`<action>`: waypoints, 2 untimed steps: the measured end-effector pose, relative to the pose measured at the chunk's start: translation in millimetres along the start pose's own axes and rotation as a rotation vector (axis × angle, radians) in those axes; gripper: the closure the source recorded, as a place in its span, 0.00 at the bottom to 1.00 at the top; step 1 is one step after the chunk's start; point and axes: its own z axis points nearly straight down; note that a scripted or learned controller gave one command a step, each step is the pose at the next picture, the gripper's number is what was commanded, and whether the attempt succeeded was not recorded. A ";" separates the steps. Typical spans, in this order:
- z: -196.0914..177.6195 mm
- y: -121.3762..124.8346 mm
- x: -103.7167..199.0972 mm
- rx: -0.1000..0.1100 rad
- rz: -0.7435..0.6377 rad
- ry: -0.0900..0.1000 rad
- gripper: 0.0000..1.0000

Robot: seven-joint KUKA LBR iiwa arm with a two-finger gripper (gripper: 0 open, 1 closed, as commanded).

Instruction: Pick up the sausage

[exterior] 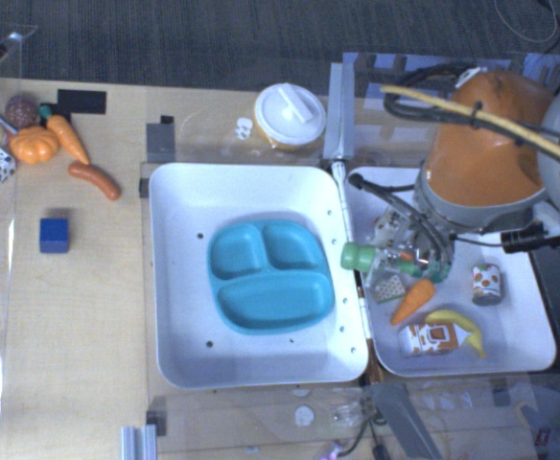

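A reddish-orange sausage [94, 180] lies on the wooden bench far to the left, outside both bins, just below a small carrot [66, 137]. My gripper [407, 257] hangs low over the left part of the right bin [534, 353], under the orange wrist band [481, 151]. It sits among a green bottle [361, 255] and a larger carrot [412, 301]. A small orange-red bit shows at the gripper's tip, and I cannot make out what it is.
The left bin [179, 353] holds a blue divided tray [270, 276]. In the right bin lie a banana [460, 326], a juice carton [428, 338] and a small box [487, 284]. A blue cube [55, 235], a pumpkin [35, 146] and a white lid [291, 111] rest on the bench.
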 end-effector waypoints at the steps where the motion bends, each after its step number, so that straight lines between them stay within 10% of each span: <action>1: 14.3 57.3 -0.3 -0.001 -0.271 -0.001 1.00; 2: 3.8 -19.3 -14.4 0.000 -0.548 -0.001 1.00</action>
